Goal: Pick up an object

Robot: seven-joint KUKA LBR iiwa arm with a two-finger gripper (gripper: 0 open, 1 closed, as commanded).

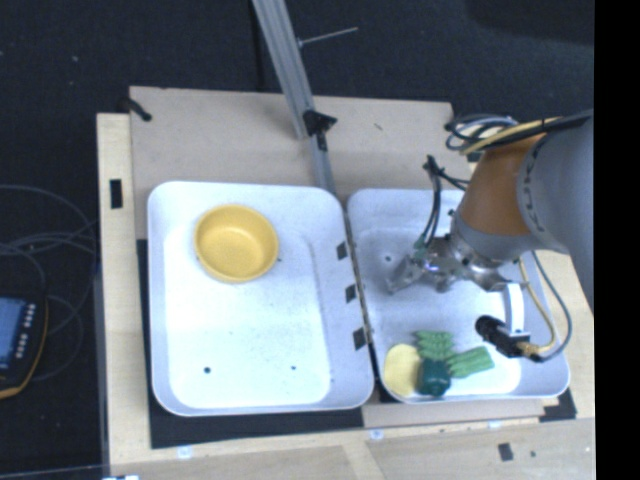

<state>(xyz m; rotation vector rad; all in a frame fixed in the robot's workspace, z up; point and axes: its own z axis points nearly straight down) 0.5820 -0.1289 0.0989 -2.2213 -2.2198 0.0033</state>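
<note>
Hovering tool (425, 271) in rt bin (375, 218) — bowl (236, 243) left.

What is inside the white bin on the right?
In the right bin, near the front edge, sit a pale yellow object and green toys, bunched together. The gripper reaches in further back. The arm covers part of the floor.

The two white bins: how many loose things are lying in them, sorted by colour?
Yellow: 2, a bowl in the left bin and a small rounded piece in the right bin.
Green: 2 as far as I can tell, a light green ridged piece and a dark green lump, bunched together.
Total: 4
</note>
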